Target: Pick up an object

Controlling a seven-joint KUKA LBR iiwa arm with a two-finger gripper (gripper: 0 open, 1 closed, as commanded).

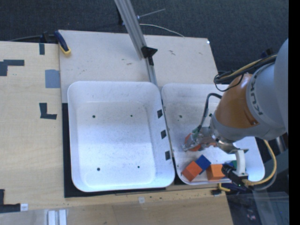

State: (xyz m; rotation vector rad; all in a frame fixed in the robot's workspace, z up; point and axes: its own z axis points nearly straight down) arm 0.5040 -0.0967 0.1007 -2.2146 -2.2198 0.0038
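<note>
My gripper (193, 143) reaches down into the right bin (180, 104), low over its floor left of the arm's wrist. A small red-orange object (194, 146) lies right at its tip; whether it sits between the fingers is hidden. In front of it, near the bin's front edge, lie an orange block (190, 171), a blue block (203, 162) touching it, and a second orange block (215, 171). A green piece (232, 164) peeks out beside a white bracket on the arm.
The left bin (75, 125) stands beside the right one, separated by a rim with black tabs. A slanted metal pole (133, 25) rises behind the bins. A blue and yellow tool (62, 42) lies at the bench's back left. Cables trail at the front right.
</note>
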